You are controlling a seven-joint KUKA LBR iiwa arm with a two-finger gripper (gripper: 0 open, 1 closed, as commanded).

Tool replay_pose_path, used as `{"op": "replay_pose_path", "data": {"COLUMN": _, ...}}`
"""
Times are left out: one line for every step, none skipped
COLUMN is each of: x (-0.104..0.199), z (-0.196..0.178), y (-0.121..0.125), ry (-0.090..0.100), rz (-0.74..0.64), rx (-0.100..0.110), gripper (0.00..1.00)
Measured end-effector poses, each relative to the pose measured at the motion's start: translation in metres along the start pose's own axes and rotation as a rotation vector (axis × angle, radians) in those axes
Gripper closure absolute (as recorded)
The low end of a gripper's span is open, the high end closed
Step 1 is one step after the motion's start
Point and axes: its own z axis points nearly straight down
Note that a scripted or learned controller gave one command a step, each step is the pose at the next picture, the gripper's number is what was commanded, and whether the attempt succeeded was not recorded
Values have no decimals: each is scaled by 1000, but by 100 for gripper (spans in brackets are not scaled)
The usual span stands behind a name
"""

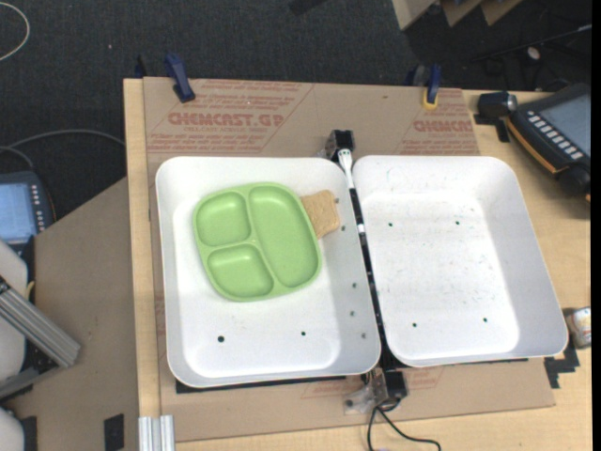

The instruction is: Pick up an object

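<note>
A green plate (256, 241) with three compartments lies in the left white bin (258, 346), toward its back. A tan, sponge-like square piece (324, 213) pokes out from under the plate's right rim, close to the wall between the bins. The right white bin (460, 261) holds only small dark specks.
Both bins rest on a brown cardboard sheet (235, 111) clamped at the back by blue clips (178, 76). A handheld control pendant (554, 134) lies at the right edge of the bench. Cables (394, 421) run along the front between the bins.
</note>
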Motion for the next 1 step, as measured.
{"op": "replay_pose_path", "data": {"x": 4, "z": 124, "y": -44, "ry": 14, "rz": 6, "rx": 34, "gripper": 100}}
